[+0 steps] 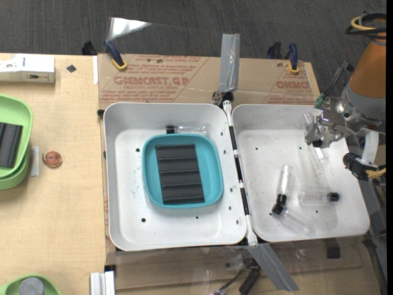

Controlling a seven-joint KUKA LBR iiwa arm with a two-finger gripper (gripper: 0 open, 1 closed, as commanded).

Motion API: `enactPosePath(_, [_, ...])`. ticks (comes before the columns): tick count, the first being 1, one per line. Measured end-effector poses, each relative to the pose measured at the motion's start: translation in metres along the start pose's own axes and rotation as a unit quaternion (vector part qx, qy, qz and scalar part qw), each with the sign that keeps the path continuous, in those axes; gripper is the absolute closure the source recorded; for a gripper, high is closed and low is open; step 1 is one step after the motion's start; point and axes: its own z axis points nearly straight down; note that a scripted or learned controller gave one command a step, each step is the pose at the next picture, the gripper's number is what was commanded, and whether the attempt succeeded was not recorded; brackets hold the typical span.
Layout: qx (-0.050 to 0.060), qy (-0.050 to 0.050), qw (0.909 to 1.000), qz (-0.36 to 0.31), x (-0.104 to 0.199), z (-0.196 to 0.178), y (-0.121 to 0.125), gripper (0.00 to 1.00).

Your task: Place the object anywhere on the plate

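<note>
Hand (pixel 316 134) hangs over the far right corner of the right bin (pixel 258 226); whether it is open or closed cannot be told. Clear tube with black cap (pixel 281 192) lies on that bin's floor, apart from the hand. Teal plate (pixel 212 165) sits in the left bin (pixel 123 226), carrying a dark ribbed block (pixel 179 174).

On your far left sits a green tray (pixel 13 146); beside it, a small copper-coloured disc (pixel 53 159). Cardboard (pixel 184 78) lies behind the bins, clamped by clips (pixel 114 55).
</note>
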Motion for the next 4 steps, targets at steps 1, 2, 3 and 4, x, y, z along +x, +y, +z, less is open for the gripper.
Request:
enactPosePath(1, [-0.001, 0.001, 0.9875, -0.158, 0.084, -0.029, -0.036, 1.00])
enactPosePath(2, [0.000, 0.000, 0.9752, -0.221, 0.147, 0.004, -0.036, 1.00])
enactPosePath(3, [0.000, 0.000, 0.9755, -0.220, 0.208, 0.004, -0.080, 1.00])
enactPosePath(4, [0.000, 0.000, 0.9756, -0.220, 0.208, 0.004, -0.079, 0.00])
